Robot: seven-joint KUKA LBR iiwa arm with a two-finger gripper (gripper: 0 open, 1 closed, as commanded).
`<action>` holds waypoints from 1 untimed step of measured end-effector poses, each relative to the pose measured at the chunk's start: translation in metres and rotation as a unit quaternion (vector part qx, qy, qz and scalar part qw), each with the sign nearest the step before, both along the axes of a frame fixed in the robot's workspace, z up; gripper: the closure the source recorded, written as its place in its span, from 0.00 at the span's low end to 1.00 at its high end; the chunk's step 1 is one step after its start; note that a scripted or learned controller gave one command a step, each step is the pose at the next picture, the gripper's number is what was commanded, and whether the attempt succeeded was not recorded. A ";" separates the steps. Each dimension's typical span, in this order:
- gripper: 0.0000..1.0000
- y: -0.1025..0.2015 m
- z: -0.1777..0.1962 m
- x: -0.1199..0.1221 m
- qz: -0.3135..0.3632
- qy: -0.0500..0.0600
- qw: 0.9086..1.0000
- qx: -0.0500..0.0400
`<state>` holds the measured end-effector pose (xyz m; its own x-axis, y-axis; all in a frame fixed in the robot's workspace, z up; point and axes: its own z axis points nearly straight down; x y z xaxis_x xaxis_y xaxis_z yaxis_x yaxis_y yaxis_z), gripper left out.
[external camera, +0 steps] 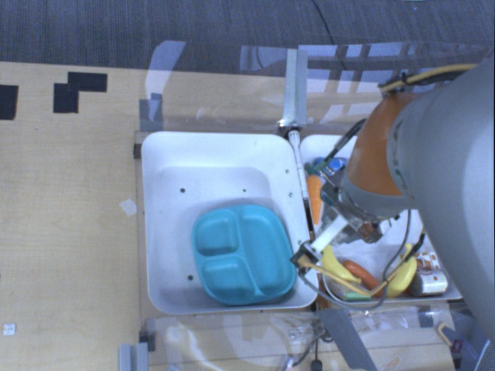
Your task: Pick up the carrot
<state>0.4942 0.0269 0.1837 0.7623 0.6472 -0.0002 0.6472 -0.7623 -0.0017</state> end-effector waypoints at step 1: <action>1.00 0.000 0.016 0.103 0.150 -0.002 0.989 -0.001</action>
<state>0.5976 0.0268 0.1995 0.5366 0.8439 0.0016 0.8439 -0.5366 0.0026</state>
